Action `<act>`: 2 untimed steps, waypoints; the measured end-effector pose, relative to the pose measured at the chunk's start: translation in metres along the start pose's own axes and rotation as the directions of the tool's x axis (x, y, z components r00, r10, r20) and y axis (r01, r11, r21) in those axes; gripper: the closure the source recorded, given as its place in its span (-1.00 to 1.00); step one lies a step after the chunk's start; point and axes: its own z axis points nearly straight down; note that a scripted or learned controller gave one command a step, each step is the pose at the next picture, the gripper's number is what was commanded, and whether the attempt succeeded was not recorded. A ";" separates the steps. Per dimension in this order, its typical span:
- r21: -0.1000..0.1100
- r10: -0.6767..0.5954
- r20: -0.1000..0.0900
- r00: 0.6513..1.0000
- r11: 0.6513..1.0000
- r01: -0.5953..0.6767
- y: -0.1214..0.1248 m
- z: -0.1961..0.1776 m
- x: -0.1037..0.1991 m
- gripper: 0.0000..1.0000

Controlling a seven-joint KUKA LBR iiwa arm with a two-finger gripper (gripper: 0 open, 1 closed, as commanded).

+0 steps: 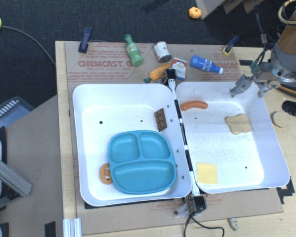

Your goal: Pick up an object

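While my pincer (250, 84) hangs spread and holding nothing over the right bin's (266, 179) far edge, the bread slice (238, 124) lies just below it, sausage (194, 105) to its left, cheese square (206, 173) nearer the front.

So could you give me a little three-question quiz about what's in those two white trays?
1. True or false: the blue divided plate lies in the left bin.
2. Which lies nearest the pincer? A) hot dog B) bread slice C) cheese square
3. Fill in: the chocolate bar lies in the ___ bin.

Key: 1 true; 2 B; 3 left.
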 end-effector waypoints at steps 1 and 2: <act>0.003 0.001 -0.001 1.000 1.000 -0.001 -0.034 0.078 -0.024 -1.00; -0.004 0.000 0.002 1.000 1.000 0.000 -0.041 0.107 0.014 -1.00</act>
